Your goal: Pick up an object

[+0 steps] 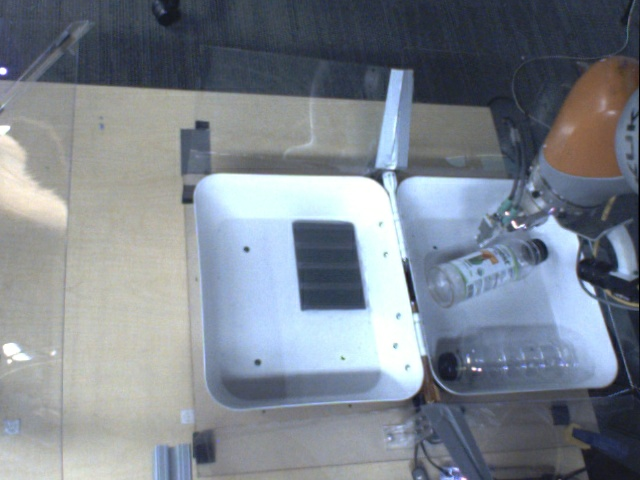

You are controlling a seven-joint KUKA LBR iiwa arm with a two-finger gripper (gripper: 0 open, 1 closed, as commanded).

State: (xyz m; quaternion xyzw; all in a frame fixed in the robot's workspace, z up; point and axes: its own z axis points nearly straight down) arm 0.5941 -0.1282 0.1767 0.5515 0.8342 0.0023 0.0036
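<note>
step: approach/descend, nothing lifted yet, my read
arm (590, 133): enters from frame right, over the right bin (440, 208)
gripper (512, 218): right-centre of frame, just above the labelled bottle (487, 270); contact unclear; opening cannot tell
target: labelled bottle lies tilted mid right bin
other: clear bottle (510, 358) along bin's lower edge; dark pad (328, 265) in left bin (230, 298)
next: lower, straddle bottle body, close
</note>
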